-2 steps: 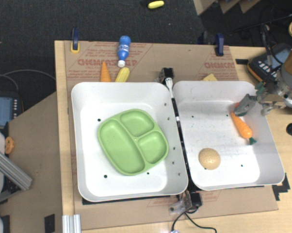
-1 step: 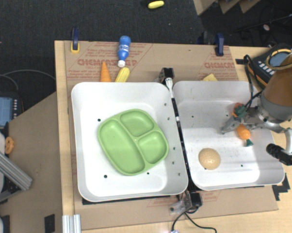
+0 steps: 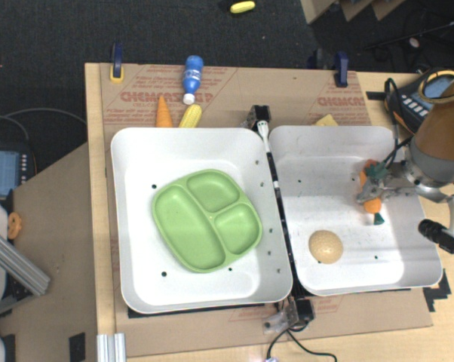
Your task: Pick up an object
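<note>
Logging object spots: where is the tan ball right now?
The tan ball lies in the right bin, near its front-left part, below and left of the gripper.

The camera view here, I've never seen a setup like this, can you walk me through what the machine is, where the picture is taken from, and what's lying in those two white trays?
This is one picture from a fixed camera above a bench, looking down at a slant. The machine is a robot arm reaching in from the right, with a gripper at its end for picking things up. It is low over the right white bin, close to a small orange object; I cannot tell whether it grips it. A tan, roundish object also lies in that bin. The left white bin holds a green divided plate. Behind the bins on the bench lie a blue and white bottle, a toy carrot and a yellow piece.
</note>
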Available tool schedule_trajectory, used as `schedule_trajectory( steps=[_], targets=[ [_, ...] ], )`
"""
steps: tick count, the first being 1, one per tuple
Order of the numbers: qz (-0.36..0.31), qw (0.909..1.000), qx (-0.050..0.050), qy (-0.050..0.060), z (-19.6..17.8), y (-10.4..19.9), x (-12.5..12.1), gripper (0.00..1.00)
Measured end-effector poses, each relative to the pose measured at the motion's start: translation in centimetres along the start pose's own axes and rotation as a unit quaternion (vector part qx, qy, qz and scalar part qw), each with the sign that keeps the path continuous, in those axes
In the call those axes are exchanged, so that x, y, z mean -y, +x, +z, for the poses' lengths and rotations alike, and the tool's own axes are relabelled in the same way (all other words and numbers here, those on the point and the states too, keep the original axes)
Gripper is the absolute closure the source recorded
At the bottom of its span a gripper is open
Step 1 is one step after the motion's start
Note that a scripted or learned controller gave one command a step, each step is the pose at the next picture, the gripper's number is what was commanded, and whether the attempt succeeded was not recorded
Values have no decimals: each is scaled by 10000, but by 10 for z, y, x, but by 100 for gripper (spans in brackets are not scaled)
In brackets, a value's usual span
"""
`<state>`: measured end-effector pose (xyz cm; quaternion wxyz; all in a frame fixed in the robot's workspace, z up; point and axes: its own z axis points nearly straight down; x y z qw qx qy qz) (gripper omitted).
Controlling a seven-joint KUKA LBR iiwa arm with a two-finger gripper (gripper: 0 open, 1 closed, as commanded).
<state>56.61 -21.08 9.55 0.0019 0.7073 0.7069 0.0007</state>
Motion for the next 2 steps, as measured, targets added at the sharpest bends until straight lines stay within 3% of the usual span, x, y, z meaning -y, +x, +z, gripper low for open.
schedule_trajectory(
  steps=[1,2],
  targets=[
    [-59,10000,-35,28,11,123,-21,100],
    [-59,10000,-25,-49,-97,210,-47,100]
  ],
)
